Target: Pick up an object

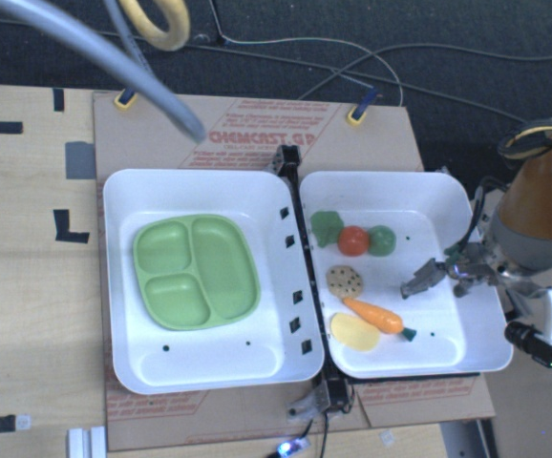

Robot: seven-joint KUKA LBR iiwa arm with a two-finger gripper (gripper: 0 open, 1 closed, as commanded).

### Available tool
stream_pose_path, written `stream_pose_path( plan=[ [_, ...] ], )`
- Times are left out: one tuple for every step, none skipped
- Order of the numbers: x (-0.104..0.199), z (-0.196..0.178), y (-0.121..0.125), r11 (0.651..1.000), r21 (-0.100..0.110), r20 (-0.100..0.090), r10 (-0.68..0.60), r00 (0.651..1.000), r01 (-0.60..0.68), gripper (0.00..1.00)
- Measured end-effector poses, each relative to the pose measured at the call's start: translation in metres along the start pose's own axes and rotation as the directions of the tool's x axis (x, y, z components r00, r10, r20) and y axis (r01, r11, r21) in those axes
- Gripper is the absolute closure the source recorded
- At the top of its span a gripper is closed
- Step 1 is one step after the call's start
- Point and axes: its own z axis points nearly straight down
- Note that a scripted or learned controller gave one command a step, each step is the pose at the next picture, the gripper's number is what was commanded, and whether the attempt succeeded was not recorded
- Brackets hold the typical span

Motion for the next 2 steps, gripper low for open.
stream_pose_path(
  plan=[
    [0.012,0.054,-0.001,1.000,0.001,-0.001,-0.001,1.000,0.001,0.00],
    [0.011,0.041,0.000,1.000,-0.003,0.000,-0.002,1.000,0.002,1.00]
  ],
)
